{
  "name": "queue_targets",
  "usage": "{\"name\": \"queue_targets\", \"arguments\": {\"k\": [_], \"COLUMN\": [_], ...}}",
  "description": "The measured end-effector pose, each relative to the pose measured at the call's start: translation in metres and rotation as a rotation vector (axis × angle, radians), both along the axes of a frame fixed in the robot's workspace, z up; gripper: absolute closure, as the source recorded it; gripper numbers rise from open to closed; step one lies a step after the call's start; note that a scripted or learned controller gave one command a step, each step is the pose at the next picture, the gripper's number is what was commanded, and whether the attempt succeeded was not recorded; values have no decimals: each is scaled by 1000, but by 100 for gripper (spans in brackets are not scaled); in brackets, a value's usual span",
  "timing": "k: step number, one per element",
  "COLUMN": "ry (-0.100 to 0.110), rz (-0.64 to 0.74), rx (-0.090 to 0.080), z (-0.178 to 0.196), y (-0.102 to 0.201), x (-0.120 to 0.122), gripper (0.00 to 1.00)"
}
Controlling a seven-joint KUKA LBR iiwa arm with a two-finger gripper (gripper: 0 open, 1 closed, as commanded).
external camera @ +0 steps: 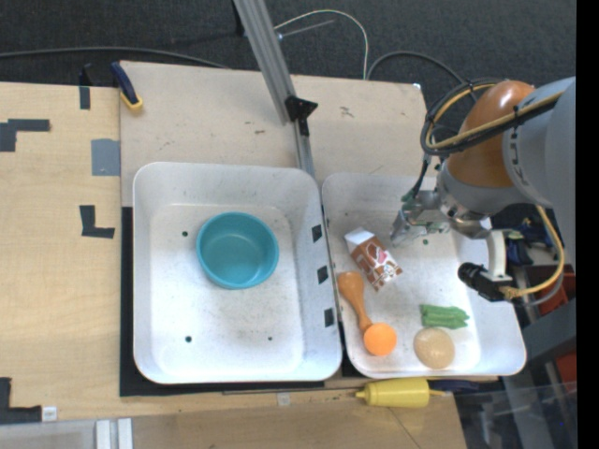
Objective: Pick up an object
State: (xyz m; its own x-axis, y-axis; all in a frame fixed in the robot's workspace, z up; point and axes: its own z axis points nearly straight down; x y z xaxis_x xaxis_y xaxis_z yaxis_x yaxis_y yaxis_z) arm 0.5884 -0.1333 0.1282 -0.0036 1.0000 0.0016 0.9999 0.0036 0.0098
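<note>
The right bin (487, 349) holds several things. A small brown and white carton (374, 260) lies near its left side. In front of it lie an orange stick-shaped toy (354, 296), an orange ball (380, 340), a green piece (444, 316) and a beige round piece (434, 348). My gripper (410, 224) hangs low over the bin's middle back, just right of and behind the carton, apart from it. Nothing shows held in it.
A teal bowl (238, 249) sits in the left bin (159, 344). A yellow bottle (398, 393) lies on the bench in front of the right bin. A grey pole (267, 50) slants over the back, between the bins. Cables loop beside the arm.
</note>
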Motion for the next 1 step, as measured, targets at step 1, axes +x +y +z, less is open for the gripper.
{"name": "queue_targets", "arguments": {"k": [1], "ry": [7], "rz": [-1], "rx": [-2], "z": [47], "y": [9], "x": [5], "gripper": [100]}}
